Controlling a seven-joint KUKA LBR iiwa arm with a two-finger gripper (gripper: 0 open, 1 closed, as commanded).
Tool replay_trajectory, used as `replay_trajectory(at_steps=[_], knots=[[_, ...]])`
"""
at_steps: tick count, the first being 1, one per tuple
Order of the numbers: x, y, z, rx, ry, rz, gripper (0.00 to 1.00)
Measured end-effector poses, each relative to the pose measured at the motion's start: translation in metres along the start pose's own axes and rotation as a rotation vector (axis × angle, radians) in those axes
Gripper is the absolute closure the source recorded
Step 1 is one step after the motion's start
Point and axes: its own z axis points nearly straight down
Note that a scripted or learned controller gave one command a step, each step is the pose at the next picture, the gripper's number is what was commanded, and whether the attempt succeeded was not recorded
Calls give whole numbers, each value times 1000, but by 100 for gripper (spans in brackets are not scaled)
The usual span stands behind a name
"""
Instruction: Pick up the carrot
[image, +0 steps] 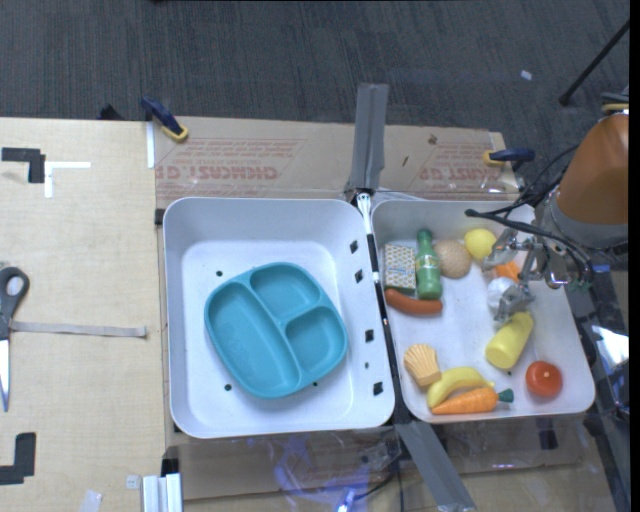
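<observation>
**Jaws unreadable over the right bin**

Whether the jaws stand apart or together cannot be told — the gripper (516, 290) is a small metallic blur low over the right bin (575, 335), near its right wall, just above a yellow bottle-shaped toy (508, 341). The carrot (466, 402) lies well apart from it, flat along the bin's front edge, touching a banana (455, 383). A tomato (543, 378) sits to the carrot's right. Further back lie a green bottle (428, 266), a red chilli (413, 303) and a lemon (480, 243). A blue divided plate (275, 328) rests in the left bin (185, 330).
</observation>
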Motion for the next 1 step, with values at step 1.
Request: replay_trajectory(at_steps=[1], knots=[[-2,0,-11,2,-6,-2,100]])
